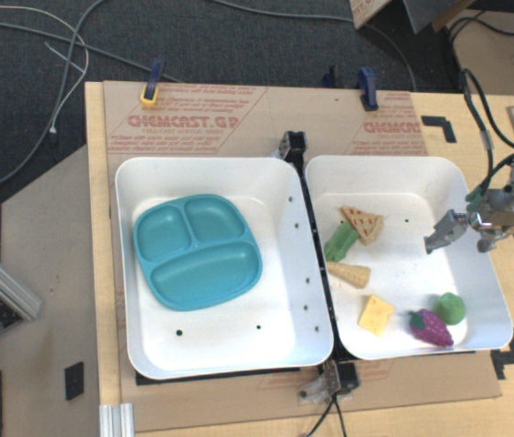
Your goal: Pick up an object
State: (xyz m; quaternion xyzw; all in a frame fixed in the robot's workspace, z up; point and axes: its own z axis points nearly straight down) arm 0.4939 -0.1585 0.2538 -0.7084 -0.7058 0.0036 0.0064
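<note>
My gripper (464, 231) hangs over the right edge of the right bin (393, 173), with one grey finger (441, 234) pointing left and down; it looks open and holds nothing. Toy foods lie in that bin: a tan waffle wedge (363, 223), a green pod (340, 242), a beige cone (350, 275), a yellow cheese block (376, 315), purple grapes (430, 328) and a green ball (451, 307). The grapes and the ball lie nearest, below the gripper. A teal divided plate (198, 251) lies in the left bin (134, 208).
The bins sit on a cardboard sheet (202, 121) held by two blue clamps (154, 82) (367, 88). A black divider clip (293, 144) sits between the bins. Cables cross the dark floor at the back left.
</note>
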